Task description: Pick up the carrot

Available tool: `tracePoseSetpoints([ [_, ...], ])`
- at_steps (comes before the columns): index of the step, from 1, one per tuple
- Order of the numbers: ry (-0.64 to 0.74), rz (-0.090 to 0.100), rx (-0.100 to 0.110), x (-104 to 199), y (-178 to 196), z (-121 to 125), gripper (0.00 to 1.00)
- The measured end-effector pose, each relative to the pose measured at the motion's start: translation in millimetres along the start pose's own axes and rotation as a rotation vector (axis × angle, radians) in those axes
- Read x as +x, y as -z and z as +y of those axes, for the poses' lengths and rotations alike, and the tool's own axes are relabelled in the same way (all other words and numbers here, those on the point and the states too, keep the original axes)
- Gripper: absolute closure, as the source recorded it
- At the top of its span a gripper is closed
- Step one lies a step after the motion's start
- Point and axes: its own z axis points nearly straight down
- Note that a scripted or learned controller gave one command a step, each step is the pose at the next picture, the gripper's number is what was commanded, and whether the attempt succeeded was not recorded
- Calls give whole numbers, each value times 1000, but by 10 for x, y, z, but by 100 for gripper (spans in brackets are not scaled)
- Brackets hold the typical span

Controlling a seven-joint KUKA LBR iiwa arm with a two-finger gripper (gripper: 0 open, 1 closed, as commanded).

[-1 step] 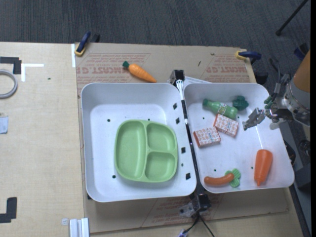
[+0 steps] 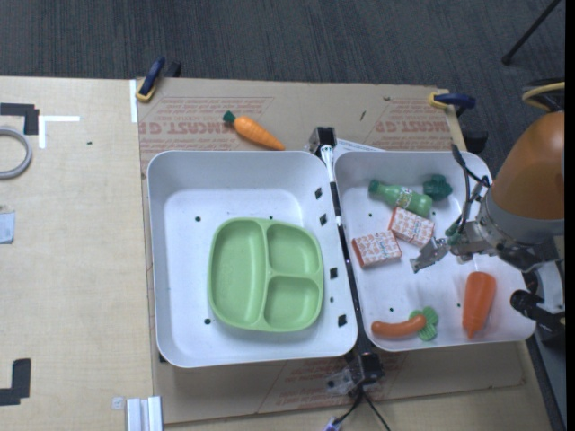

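Note:
An orange carrot with a green top lies on the cardboard behind the left bin, outside both bins. In the right bin, a plain orange tapered vegetable lies near the right wall. A red-orange one with a green end lies by the front wall. My gripper hangs over the middle of the right bin, just right of a red-and-white box and up-left of the tapered vegetable. I see nothing held in it.
A green divided plate sits in the left bin. The right bin also holds a green bottle, a dark green broccoli piece and a second red-and-white box. The arm covers the right bin's right edge.

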Motion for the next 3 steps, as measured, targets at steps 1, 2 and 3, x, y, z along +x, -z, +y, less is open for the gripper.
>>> tracePoseSetpoints([
  [1,65,0,0,486,309,-285,0],
  [2,90,0,0,554,-391,-254,0],
  [3,395,-1,-1,449,-388,700,0],
])
